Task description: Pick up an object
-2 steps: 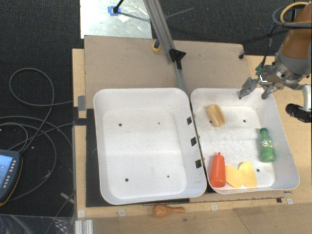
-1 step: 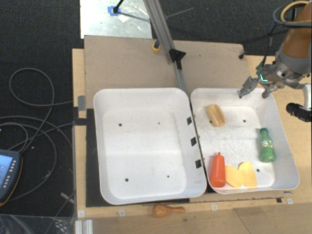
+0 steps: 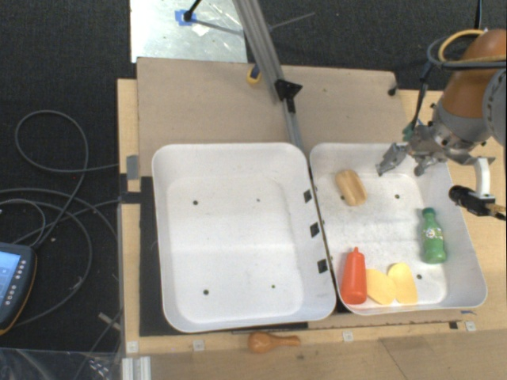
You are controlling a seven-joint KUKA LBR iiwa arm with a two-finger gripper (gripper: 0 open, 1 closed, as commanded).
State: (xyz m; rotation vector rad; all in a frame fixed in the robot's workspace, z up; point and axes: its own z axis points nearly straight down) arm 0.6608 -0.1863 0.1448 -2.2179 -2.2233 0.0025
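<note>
The end effector (image 3: 405,158) is seen over the far edge of the right bin (image 3: 467,291), its two dark fingers spread wide apart, and nothing is held between them. No object is touched yet. Nearest to it, a little toward the bin's middle, a tan bread roll (image 3: 350,187) is found lying on the bin floor, apart from the fingers. Further out, a green bottle (image 3: 432,236) is laid along the bin's right side. At the near edge, a red bottle (image 3: 354,275) is set just beside two yellow pieces (image 3: 393,284), which touch each other. The left bin (image 3: 170,172) is passed over. Beyond both bins, a tan pear-shaped item (image 3: 269,341) is spotted on the desk (image 3: 206,101). The pick is judged barely begun: an approach, a closing and a lift are all left to be done.
</note>
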